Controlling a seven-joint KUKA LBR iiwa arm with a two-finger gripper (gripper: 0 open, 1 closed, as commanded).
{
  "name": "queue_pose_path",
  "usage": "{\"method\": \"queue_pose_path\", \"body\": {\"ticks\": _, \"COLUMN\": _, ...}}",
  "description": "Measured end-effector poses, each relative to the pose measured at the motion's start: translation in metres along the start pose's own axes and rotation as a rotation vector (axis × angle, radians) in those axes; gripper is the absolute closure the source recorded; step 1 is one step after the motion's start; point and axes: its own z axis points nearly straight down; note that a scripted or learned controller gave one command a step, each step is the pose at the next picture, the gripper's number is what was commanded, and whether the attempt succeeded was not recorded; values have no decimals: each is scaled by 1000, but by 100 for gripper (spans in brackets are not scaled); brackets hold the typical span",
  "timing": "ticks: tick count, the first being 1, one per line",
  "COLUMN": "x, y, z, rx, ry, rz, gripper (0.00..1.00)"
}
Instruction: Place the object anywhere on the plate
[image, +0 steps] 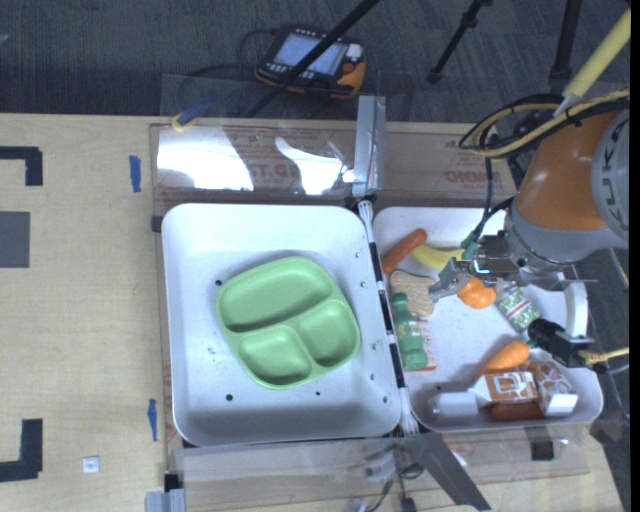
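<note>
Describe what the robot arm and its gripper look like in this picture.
The arm is grey with a broad, glossy orange band above the wrist. Black and yellow cables loop over its top. The gripper is a small dark metal assembly with a bluish-lit spot on it.

A single camera is fixed above the bench (70, 300) and looks down at a slant, far enough back to take in both white bins whole. The left bin (190, 330) sits near the middle of the frame, the right bin (590, 400) toward the right edge. The far side of the bench lies at the top of the frame, where a strip of dark floor (100, 50) shows beyond it. The arm (570, 185) enters from the right, close under the lens and partly cut by the frame.
</note>
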Motion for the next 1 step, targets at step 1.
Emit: {"method": "queue_pose_path", "body": {"ticks": 1, "x": 76, "y": -3, "z": 9, "rx": 0, "ry": 2, "rz": -288, "gripper": 100}}
